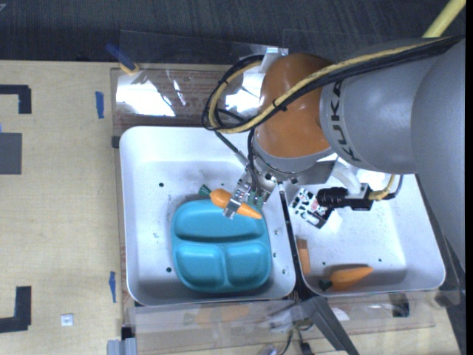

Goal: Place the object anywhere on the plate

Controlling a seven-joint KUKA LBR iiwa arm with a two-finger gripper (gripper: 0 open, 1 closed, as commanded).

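A teal plate (220, 251) with three compartments lies in the left bin (144, 198). At the plate's upper right edge a toy carrot (230, 202), orange with a green top, hangs at a slant, and my gripper (241, 200) is shut on its middle. The carrot's green end points left and its orange tip points right, over the plate's rim. The grey arm with its orange band (295, 113) comes in from the right and hides the back right corner of this bin.
The right bin (384, 265) holds a second orange carrot-like toy (349, 275) near its front wall and a small white card with dark marks (309, 205) near its left side. Black and yellow cables (229, 95) loop over the arm.
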